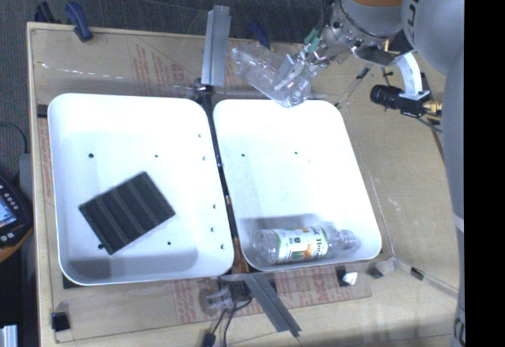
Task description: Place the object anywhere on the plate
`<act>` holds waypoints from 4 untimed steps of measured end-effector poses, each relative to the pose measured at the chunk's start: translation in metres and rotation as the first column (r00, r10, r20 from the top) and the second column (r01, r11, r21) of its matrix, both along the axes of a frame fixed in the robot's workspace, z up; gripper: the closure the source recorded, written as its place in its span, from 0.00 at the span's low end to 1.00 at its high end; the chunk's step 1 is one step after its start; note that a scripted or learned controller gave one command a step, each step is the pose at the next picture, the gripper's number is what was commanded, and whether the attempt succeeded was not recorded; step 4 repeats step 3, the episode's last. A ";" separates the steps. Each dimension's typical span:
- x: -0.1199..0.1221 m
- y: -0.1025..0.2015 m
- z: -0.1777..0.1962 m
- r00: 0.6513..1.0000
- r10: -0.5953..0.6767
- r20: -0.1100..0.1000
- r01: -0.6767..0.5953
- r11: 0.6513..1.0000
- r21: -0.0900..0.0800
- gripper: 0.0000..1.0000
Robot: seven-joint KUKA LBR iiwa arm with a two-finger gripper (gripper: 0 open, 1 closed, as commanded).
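A clear plastic bottle (pixel 304 244) with a green and orange label lies on its side against the near wall of the right bin (pixel 347 148). The plate (pixel 127 211), a dark ribbed rectangle, lies flat and turned at a slant in the near left part of the left bin (pixel 71 124). My gripper (pixel 268 77) hangs high over the back rim of the right bin, far from the bottle. Its translucent fingers (pixel 246 60) are spread apart and open, with nothing between them.
A metal divider bar (pixel 215 38) stands at the back between the bins. Clamps (pixel 79 22) hold the back edge of the bench. A black camera unit (pixel 392 96) and cables hang off the arm at the right.
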State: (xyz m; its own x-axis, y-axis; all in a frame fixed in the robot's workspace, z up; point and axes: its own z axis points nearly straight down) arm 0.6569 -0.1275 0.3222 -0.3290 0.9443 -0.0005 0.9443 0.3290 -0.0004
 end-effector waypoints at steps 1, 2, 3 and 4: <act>0.000 0.030 -0.003 0.999 -0.033 -0.006 0.033 0.999 0.000 1.00; 0.000 0.002 -0.019 0.983 -0.181 -0.007 0.181 0.983 0.000 1.00; 0.000 -0.019 -0.014 0.966 -0.259 0.000 0.259 0.966 -0.001 1.00; 0.000 -0.019 -0.014 0.966 -0.259 0.000 0.259 0.966 -0.001 1.00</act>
